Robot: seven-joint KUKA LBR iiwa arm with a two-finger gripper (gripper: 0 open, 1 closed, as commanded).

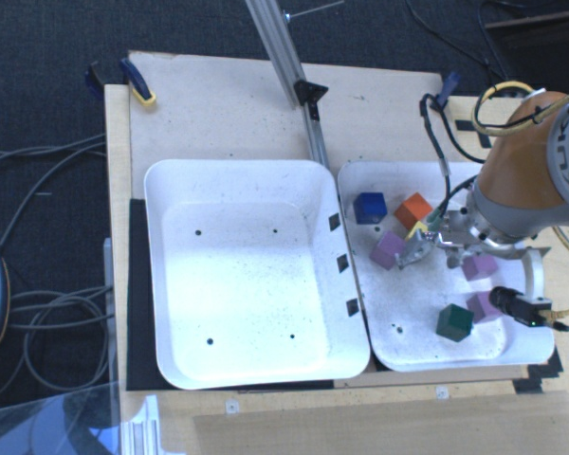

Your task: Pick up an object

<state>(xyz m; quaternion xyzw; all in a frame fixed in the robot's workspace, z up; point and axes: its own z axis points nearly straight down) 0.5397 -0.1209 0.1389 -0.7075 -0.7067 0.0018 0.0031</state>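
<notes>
You have the two-finger gripper low in the right shallow white bin, beside the purple block and orange cube it could take; whether it is released or clenched, I cannot tell.

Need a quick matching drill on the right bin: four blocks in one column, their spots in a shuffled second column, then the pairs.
Things:
1. blue block
2. orange block
3. green block
4. purple block nearest the divider

Places:
A. near edge of the right bin, toward the camera
B. far side of the bin, closest to the left bin
C. far side, just right of the blue one
D. just left of the pincer, below the blue one in the view

Pairs: 1-B, 2-C, 3-A, 4-D
</notes>
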